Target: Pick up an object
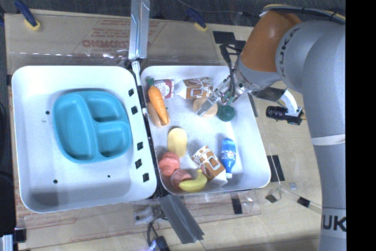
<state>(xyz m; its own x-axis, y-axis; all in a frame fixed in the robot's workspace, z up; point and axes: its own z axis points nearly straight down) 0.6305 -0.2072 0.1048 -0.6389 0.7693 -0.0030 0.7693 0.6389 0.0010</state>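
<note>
Gripper (226, 93) low in right bin (258, 144) — beside teal object (225, 113).

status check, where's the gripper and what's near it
Gripper low in right bin, far side. Over teal object. Carton close beside.

One fixed camera is looking down at a slant from above the bench (53, 26); both white bins (23, 144) are lying within frame; the arm (311, 67) is entering from 3 o'clock.
</note>
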